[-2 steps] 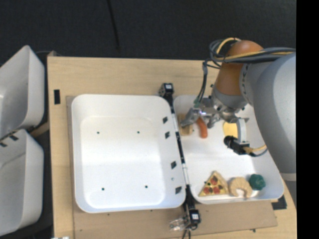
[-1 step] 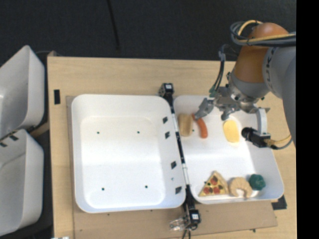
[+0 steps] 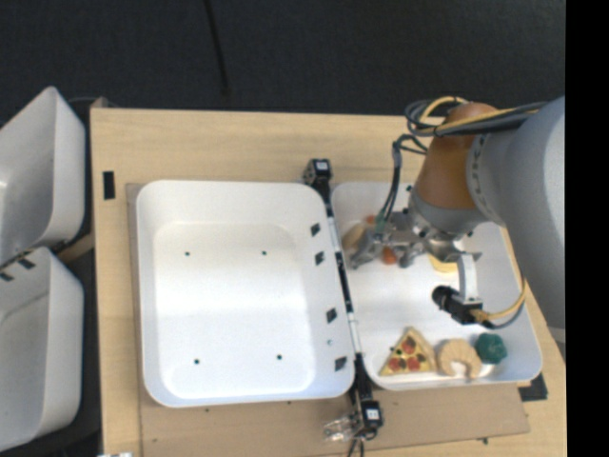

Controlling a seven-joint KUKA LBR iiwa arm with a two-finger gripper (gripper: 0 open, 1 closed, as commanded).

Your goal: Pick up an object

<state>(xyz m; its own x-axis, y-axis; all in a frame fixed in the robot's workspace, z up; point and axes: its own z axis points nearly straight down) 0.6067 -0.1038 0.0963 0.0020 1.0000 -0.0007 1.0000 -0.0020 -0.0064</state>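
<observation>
My gripper is low in the right bin, close to its left wall and near the far end. A small orange-red object lies right under or beside it, partly hidden by the gripper body. A tan piece shows just to its left by the wall. At the bin's near edge lie a toy pizza slice, a tan bread-like piece and a dark green object.
The left bin stands beside the right one, with a hinged divider between them. The grey arm with its orange band hangs over the right bin's far right part. A black connector with a yellow cable hangs below the wrist.
</observation>
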